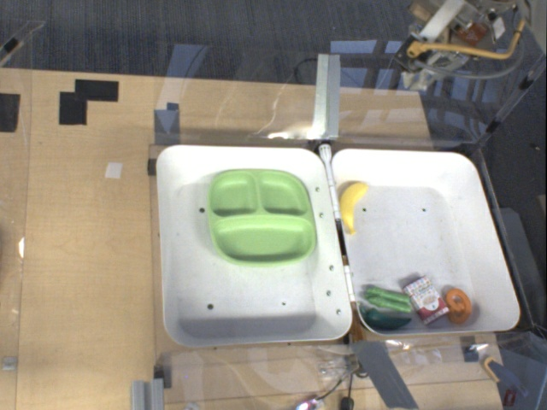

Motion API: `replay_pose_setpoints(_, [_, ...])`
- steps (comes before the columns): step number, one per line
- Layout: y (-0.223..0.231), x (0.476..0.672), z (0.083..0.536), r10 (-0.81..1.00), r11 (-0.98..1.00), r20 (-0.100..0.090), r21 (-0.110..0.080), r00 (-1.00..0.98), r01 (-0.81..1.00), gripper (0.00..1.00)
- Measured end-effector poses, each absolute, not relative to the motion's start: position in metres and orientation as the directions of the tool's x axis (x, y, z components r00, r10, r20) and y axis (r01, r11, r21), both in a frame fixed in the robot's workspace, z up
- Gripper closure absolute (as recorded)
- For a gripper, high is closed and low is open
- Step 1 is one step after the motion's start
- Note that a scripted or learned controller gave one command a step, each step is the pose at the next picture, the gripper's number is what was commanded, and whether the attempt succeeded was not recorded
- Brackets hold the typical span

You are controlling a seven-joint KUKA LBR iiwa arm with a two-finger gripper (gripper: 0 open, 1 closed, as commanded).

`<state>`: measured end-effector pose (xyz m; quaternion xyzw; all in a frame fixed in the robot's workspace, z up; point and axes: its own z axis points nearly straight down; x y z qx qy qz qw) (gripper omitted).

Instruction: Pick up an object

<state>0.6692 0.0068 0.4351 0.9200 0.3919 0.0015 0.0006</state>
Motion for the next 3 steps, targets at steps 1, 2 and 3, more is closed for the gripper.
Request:
replay_pose_setpoints(1, [0.002,0.66,0.435,0.429,-0.903,0.003,0.0,0.903,0.429,1.0])
replay_pose_setpoints(2, [0.018,0.661,0.435,0.202,-0.979,0.003,-0.001,0.979,0.202,1.0])
replay_pose_setpoints(3, [0.048,0.663,0.435,0.202,-0.979,0.003,-0.001,0.979,0.202,1.0])
